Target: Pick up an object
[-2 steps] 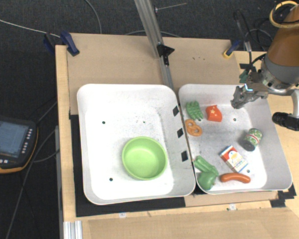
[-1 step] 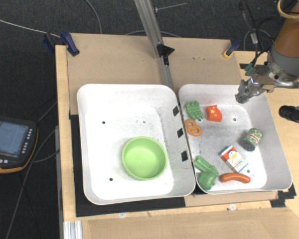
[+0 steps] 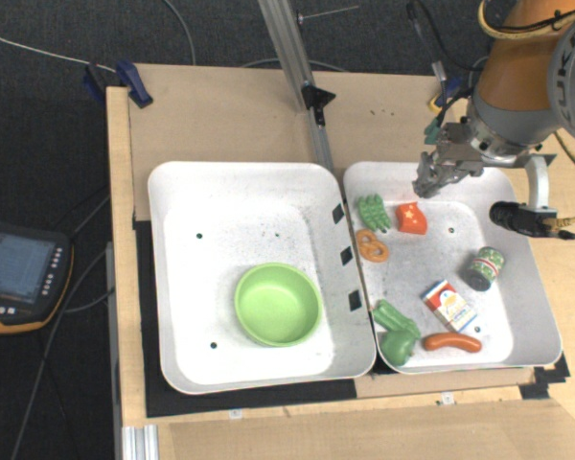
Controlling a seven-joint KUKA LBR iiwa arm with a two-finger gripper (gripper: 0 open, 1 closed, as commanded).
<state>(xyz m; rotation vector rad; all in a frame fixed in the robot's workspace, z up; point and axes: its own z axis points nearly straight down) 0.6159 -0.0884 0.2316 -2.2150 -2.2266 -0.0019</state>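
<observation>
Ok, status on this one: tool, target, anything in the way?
Tool over right bin far edge, holding nothing. Nearest item: red block, untouched. Green leafy toy and pretzel close beside it.

We saw a lime-green bowl (image 3: 278, 303) in a white, black-speckled bin (image 3: 177, 257), a red block (image 3: 413, 219), a brown pretzel (image 3: 372, 247), a green pepper (image 3: 396, 333) and a red-orange sausage (image 3: 451, 343).

You have bright, even overhead light, soft short shadows under the glossy white plastic bins (image 3: 172, 199), mild glare off their walls, slightly soft focus, dark floor underexposed.
</observation>
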